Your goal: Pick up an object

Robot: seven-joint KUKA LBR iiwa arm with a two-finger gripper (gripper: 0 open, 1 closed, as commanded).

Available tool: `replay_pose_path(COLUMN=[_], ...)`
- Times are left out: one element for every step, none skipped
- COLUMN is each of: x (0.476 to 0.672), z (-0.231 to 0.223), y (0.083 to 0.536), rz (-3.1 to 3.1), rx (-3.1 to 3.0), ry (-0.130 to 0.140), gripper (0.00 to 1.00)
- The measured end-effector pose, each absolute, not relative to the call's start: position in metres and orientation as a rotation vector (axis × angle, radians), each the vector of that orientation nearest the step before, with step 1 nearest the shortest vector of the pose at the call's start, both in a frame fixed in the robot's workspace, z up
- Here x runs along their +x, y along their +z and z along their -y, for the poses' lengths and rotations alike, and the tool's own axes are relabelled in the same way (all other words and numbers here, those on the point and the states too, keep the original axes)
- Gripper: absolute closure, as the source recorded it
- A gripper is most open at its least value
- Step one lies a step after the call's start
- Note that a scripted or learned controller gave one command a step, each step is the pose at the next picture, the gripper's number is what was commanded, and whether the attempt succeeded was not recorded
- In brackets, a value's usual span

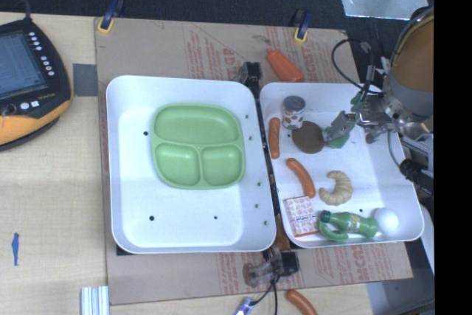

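The task names no particular object, so any item in the right bin (404,181) could serve. The nearest candidate is the brown round disc (307,137) in the upper middle of that bin, just left of the hand (340,130). A small can (293,112) stands just above the disc, touching or nearly so. Lower in the bin lie two sausages (300,176), a croissant (338,187), a red-and-white packet (301,215), a green bottle (346,225) and a white egg (386,220) along the bottom edge.

The hand sits low over the bin's upper middle, and something green shows at its tip; whether that is a held object or part of the hand cannot be told, and nothing can be said of its opening.

The likely trouble is crowding. The disc and can sit so close that a closing hand could nudge the can over or push the disc aside. The disc also looks flat, so it may slip out of a pinch. The bottle, packet and egg are packed together, and the egg could roll.

The arm (413,63) is cut off at the right of the frame. The left bin (125,158) holds a green divided plate (199,145). An orange carrot (284,66) lies on the tabletop (59,195) above the bins.
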State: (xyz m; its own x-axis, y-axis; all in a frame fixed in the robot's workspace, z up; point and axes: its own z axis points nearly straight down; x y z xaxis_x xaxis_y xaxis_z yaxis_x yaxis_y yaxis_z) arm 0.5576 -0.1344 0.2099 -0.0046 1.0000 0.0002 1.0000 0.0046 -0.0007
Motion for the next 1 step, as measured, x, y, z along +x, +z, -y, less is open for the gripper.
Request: replay_pose_path(x=[0.6026], z=[0.1485], y=[0.1361], rz=[2.227], rx=[-2.212], ry=[0.006], gripper=[0.00])
